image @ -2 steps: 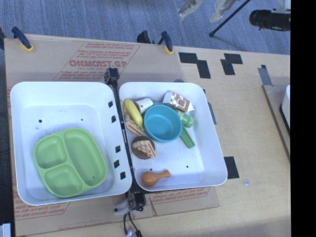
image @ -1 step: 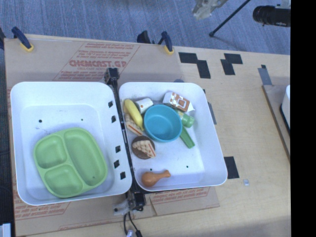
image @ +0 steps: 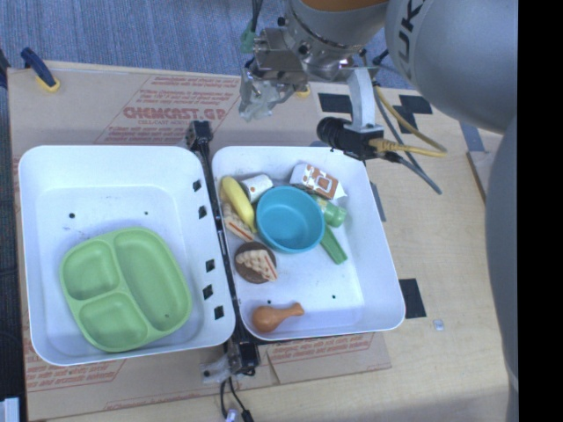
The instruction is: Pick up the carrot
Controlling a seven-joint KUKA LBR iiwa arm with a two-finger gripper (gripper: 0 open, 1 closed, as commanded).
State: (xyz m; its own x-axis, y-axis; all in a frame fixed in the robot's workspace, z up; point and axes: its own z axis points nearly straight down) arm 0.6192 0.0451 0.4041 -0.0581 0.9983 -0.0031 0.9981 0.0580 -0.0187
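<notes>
My gripper (image: 262, 98) hangs over the cardboard behind the right bin (image: 374, 262), above its far left corner, open with nothing between its pale fingers. Inside that bin, an orange-brown club-shaped piece (image: 277, 316) lies alone near the front edge; it is the only orange item, and I cannot tell whether it is the carrot. A green stick-shaped piece (image: 334, 243) pokes out from under the blue bowl (image: 289, 219), partly hidden by it.
The right bin also holds a yellow banana (image: 235, 198), a striped strip (image: 237, 229), a round brown piece (image: 255, 263), a small white block (image: 258, 186) and a red-and-white carton (image: 316, 181). A green divided plate (image: 124, 287) lies in the left bin (image: 35, 236).
</notes>
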